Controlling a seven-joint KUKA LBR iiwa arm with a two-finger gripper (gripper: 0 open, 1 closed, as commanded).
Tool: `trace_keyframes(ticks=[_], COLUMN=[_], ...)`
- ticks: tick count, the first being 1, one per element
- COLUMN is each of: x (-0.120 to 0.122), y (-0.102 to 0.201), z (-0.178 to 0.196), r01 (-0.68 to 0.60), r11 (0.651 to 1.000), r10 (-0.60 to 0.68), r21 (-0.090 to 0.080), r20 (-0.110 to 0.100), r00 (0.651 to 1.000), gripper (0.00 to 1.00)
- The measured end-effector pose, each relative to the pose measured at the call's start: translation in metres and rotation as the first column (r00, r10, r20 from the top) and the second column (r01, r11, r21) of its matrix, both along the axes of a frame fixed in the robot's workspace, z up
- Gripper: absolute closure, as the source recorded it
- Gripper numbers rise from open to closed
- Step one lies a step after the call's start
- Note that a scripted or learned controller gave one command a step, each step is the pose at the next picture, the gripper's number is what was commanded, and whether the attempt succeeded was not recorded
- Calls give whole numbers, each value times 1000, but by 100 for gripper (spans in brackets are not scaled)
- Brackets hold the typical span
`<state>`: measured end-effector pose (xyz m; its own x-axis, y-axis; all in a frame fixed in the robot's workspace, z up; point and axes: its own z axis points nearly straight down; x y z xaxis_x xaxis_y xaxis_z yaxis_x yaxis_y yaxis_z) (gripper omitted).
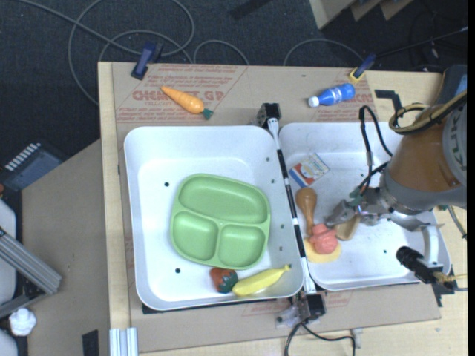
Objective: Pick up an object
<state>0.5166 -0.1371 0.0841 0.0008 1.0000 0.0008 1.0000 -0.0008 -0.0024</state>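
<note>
**Ana:** Pink toy (320,236), the lumpy one sitting on a yellow piece (324,254) near the front left corner of the right bin (386,269). I take that to be the target, though a tan lump (346,228) lies just beside it and could be the one meant.

**Ben:** Where is the gripper (343,215)?

**Ana:** Low over that same cluster, reaching in from the right. Its dark tips sit just above the tan lump and beside the pink toy. Whether they are spread or pressed together I cannot tell; they blur into the toys.

**Ben:** So which step?

**Ana:** The approach or the closing, I would judge. Nothing is visibly between the tips, so I would not call it a hold.

**Ben:** What else is near?

**Ana:** A brown wooden piece (306,203) against the bin's left wall and a small card (309,169) behind it. In the left bin (148,221) lie a green divided plate (220,220), a banana (260,279) and a red toy (221,277).

**Ben:** Next move?

**Ana:** Settle around one toy only, close firmly, then lift straight up, clear of its neighbours.
</note>
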Motion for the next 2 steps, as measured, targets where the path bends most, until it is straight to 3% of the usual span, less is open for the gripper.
trace_keyframes(ticks=[1, 2], x=[1, 44], y=[0, 75], z=[10, 101], r01=[1, -3], r11=[1000, 1000], r10=[-1, 3], r21=[-1, 0], r20=[2, 5], r00=[1000, 1000], gripper=[100, 100])
